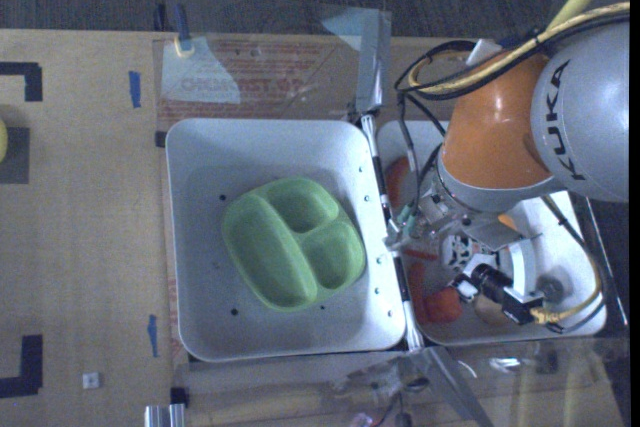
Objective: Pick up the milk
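Observation:
My arm [520, 115] reaches down into the right bin [590, 315], and its orange band and grey wrist cover most of that bin. The gripper [443, 253] is low inside the bin near its left wall, under the wrist hardware and cables. A white shape [527, 265] shows just right of the wrist; I cannot tell whether it is the milk. The wrist hides whatever lies directly beneath it.
A green divided plate [293, 242] lies in the middle of the left bin [200, 155]. In the right bin, a red-orange item [398, 179] sits by the left wall, with a red item [441, 306] and a brownish one [490, 311] near the front.

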